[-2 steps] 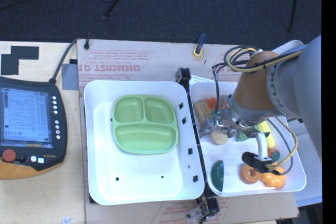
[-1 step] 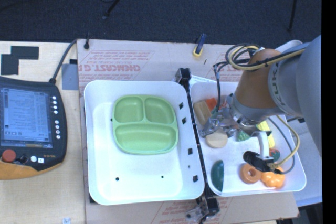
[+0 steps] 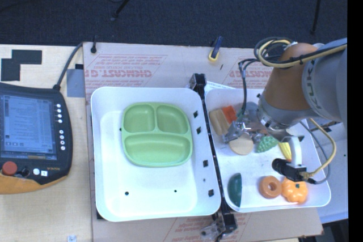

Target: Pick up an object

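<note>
The counter (image 3: 142, 65), a pale board printed with reversed red lettering, carries two shallow white bins side by side, and every place below is given from the black divider (image 3: 205, 139) where the two bins meet. On its far side from the arm lies the left bin (image 3: 108, 178), with a light green three-section plate (image 3: 156, 135) resting flat in its upper half, a little apart from the divider. The grey arm (image 3: 317, 88), with its orange band (image 3: 283, 85), reaches in over the right bin (image 3: 317, 195) on the divider's other side. Well beyond the left bin from the divider, a dark control pendant (image 3: 31, 133) with a lit screen lies at the counter's edge. The jaws (image 3: 235, 132) hang low, just beside the divider's middle, among a tan block (image 3: 219, 121), an orange-red piece (image 3: 228, 114), a pale rounded piece (image 3: 241, 147) and a small green bumpy item (image 3: 265, 143); whether they are spread or pinching anything I cannot tell. Near the divider's lower end lies a dark green piece (image 3: 235, 189), then farther out an orange ring (image 3: 270, 187) and a small orange pumpkin-like toy (image 3: 295, 191), with a yellow item (image 3: 285, 150) above them
</note>
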